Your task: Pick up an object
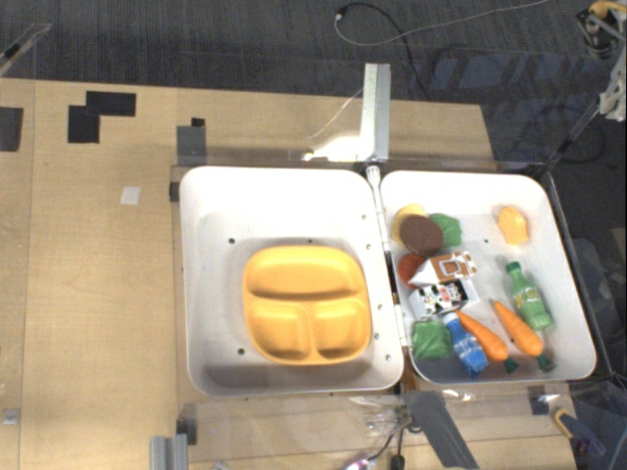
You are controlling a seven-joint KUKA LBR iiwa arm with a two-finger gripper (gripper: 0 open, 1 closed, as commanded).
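So nothing is picked yet. Candidates crowd the right white bin (563,262): a small orange plastic lump (513,224) lies apart near its far corner, easiest to reach. My next move: descend there. How my fingers stand, I cannot tell.

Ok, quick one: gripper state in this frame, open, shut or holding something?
Gripper: cannot be told from this frame; the toys lie loose in the right bin.

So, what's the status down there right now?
Left bin holds a yellow divided tray. Toys piled in right bin, none lifted. Two carrots lie free near front.
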